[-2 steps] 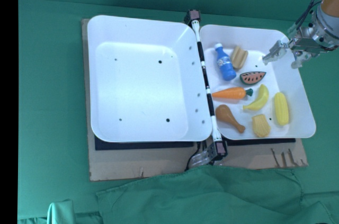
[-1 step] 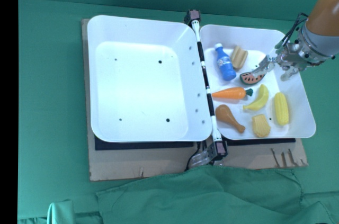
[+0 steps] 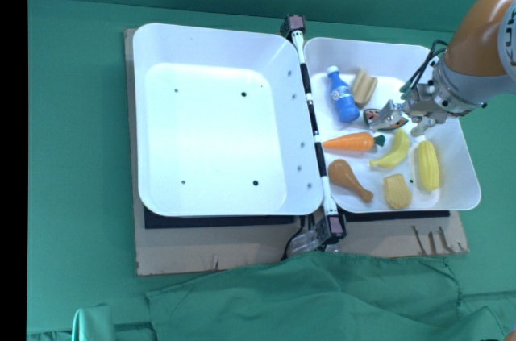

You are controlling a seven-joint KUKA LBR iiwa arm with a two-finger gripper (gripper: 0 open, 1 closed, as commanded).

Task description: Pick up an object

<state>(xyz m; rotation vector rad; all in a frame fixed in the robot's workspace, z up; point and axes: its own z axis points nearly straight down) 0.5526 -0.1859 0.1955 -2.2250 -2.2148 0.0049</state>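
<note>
In the right bin lie several toy foods. A blue bottle and a tan hot dog bun are at the back. An orange carrot, a yellow banana and a corn cob lie in the middle. A brown drumstick and a yellow chunk are at the front. My gripper hangs low over the bin's middle, just behind the banana. A small dark and orange piece sits right at its tip; whether it is gripped is unclear.
The left bin stands beside the right one, with a black-and-white divider bar running between them. Both rest on a cardboard sheet. Rumpled green cloth lies along the front.
</note>
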